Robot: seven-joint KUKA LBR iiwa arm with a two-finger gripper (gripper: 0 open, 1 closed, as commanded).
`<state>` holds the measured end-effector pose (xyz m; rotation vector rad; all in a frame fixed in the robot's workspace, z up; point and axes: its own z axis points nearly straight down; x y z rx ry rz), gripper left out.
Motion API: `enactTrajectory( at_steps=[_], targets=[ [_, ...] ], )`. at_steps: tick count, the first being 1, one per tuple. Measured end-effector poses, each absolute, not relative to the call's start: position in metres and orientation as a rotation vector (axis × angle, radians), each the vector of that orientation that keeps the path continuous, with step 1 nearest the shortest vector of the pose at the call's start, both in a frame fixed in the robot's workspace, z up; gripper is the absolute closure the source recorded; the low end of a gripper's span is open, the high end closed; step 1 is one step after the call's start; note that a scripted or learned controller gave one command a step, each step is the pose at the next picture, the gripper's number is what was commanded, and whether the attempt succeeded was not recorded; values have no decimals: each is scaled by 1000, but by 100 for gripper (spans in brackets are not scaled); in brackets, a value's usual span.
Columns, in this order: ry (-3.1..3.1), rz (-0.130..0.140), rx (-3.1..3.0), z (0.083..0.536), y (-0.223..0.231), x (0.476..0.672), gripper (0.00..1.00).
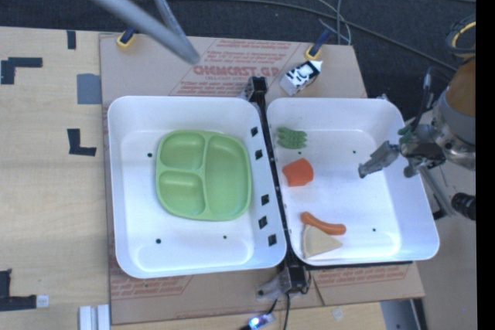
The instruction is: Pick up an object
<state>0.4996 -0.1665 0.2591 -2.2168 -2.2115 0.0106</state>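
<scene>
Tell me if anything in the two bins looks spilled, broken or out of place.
Nothing stands out. The green divided plate lies flat in the left bin. In the right bin, the green piece, orange piece, sausage-like piece and pale wedge lie separately, and the gripper hovers near its right side.

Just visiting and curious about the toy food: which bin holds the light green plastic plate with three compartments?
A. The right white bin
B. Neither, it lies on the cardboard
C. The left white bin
C: the light green plastic plate with three compartments lies flat in the left white bin, while the right white bin holds the small toy foods.
</scene>
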Motion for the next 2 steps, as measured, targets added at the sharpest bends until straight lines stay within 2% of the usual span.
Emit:
enactTrajectory(
  at_steps=[1, 2],
  targets=[
    [-2222, 1, -2219, 264, -166, 502, 0],
    [-2218, 7, -2216, 200, -162, 499, 0]
  ],
)
